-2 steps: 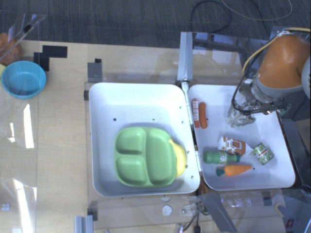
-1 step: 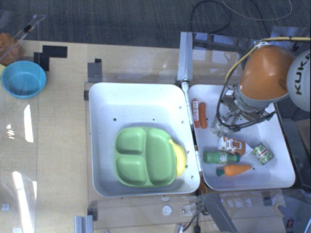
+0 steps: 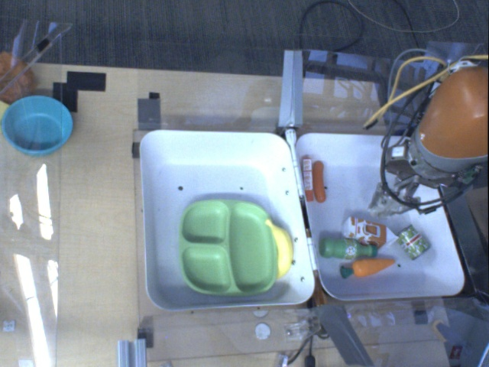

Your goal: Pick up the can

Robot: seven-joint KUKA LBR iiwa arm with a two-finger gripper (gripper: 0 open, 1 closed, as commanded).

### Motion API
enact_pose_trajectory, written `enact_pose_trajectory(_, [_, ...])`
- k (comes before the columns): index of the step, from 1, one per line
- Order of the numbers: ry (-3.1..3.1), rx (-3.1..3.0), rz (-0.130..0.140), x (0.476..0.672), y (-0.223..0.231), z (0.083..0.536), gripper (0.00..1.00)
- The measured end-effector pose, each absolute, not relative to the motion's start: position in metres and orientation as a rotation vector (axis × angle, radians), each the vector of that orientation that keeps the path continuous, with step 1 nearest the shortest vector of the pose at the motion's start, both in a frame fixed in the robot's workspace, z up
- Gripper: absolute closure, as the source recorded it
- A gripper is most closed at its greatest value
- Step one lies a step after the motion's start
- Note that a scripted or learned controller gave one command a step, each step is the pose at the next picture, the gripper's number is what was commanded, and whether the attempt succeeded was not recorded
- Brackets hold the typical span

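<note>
In the right bin (image 3: 336, 155), a short green-and-white container that looks like the can (image 3: 412, 241) lies near the right wall. The gripper (image 3: 391, 199) hangs over the same bin under the arm's orange band, a little up and left of the can and apart from it. Nothing is visible between its tips. Just below the gripper lies a white-and-orange carton (image 3: 363, 229).
A green bottle (image 3: 348, 248) and a carrot (image 3: 368, 267) lie near the right bin's front. A red sausage (image 3: 318, 182) rests by its left wall. The left bin (image 3: 206, 159) holds a green divided tray (image 3: 228, 245) over a yellow item (image 3: 283, 251). A blue bowl (image 3: 37, 125) stands far left.
</note>
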State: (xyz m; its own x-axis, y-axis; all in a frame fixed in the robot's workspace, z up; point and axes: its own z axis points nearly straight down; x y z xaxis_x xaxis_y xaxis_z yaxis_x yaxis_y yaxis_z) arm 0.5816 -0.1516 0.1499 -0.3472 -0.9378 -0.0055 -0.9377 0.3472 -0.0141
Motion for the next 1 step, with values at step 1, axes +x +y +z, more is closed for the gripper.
enact_pose_trajectory(1, [2.219,-2.206,-0.016,0.6134,-0.1282,0.0904,1.00])
